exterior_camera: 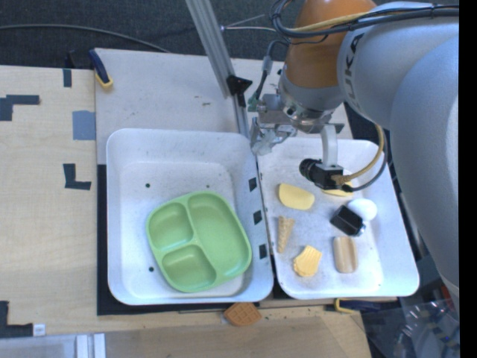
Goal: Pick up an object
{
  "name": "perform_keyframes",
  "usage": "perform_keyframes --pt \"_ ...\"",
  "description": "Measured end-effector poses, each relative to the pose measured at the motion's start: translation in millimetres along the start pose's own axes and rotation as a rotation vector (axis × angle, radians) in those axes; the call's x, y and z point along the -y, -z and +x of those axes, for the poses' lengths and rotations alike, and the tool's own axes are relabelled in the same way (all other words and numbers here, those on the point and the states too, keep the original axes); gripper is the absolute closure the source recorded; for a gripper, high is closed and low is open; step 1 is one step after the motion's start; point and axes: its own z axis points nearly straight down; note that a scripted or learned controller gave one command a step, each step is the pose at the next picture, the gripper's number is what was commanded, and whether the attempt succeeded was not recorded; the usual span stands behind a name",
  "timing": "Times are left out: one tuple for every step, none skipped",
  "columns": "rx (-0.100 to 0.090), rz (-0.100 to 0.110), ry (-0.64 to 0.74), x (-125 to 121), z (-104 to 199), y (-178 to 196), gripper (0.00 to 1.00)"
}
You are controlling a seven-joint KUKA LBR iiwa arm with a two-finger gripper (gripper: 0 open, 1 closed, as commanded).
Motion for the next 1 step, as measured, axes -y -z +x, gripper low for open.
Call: perform_keyframes --pt "0.001 0.001 0.000 5.9 61.1 -15.7 1.00"
